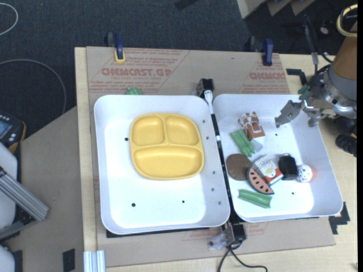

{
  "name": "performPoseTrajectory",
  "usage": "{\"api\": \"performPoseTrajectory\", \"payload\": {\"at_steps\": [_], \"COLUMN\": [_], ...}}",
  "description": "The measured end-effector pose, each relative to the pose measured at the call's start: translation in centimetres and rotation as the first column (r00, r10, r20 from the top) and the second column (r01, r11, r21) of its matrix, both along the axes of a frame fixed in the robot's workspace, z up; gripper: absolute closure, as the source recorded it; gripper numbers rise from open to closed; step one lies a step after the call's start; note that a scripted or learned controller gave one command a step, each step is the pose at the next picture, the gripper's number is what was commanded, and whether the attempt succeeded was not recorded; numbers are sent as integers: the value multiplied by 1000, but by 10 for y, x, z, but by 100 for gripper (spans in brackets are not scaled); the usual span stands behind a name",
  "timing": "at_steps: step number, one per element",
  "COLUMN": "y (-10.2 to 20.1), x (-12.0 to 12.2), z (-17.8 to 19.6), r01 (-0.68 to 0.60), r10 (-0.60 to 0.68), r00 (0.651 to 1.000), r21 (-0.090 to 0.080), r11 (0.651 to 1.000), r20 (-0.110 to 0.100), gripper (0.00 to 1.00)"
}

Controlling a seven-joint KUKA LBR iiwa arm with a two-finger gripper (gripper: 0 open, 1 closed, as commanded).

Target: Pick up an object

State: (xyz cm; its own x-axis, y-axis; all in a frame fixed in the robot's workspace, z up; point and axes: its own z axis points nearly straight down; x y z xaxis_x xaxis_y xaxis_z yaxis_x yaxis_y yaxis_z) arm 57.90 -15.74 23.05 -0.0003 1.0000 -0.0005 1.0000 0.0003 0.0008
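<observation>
Above the right bin's (pixel 323 152) far right corner: hand (pixel 298 111), fingers spread, holding nothing. Toys clustered mid-bin: watermelon slice (pixel 259 181), green pods (pixel 244 142), black block (pixel 287 166). Step judged: approach; next, descend over one piece.

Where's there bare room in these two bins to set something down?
Left bin: a broad bare strip between the yellow divided plate and the near rim, and narrower margins beside the plate. Right bin: the far corner beyond the toy pile is partly taken by the gripper; the middle is crowded.
</observation>
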Motion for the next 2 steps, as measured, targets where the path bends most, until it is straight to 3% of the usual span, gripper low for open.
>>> {"api": "performPoseTrajectory", "payload": {"at_steps": [1, 2], "y": [32, 64], "x": [-7, -28], "z": [-151, -140], "r01": [0, 1], "r10": [0, -1], "r00": [1000, 1000], "r21": [6, -3], "r11": [1000, 1000], "r20": [-4, 12], "gripper": [0, 0]}}
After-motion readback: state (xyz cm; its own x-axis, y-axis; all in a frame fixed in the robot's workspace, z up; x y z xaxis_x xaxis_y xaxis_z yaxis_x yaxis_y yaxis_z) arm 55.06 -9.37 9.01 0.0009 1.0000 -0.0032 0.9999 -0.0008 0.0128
